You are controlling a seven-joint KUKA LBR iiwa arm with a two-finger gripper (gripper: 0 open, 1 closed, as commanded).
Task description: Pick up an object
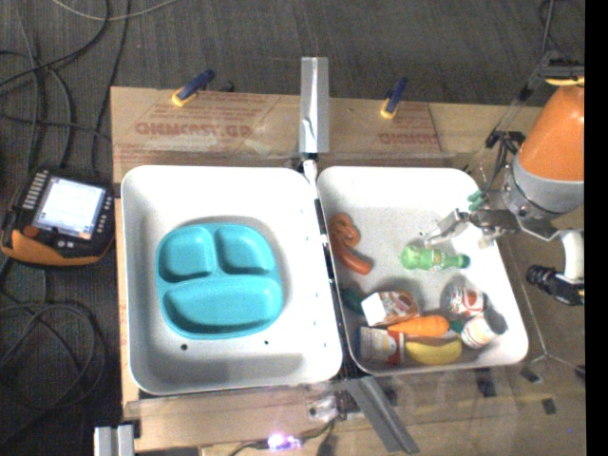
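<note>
Closest to the camera, a banana (434, 351) and carrot (421, 327) sit along the front wall of the right bin (399, 190), next to a small carton (391, 305). Gripper (445, 230) hangs over the green bottle (432, 256) lying mid-bin, fingers spread, nothing between them. Left bin (142, 283) has a blue divided tray (220, 279).

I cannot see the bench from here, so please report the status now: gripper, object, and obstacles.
Gripper low over right bin, holding nothing. Green bottle lying right below it. Carrot, banana and carton crowded along the near edge.
</note>
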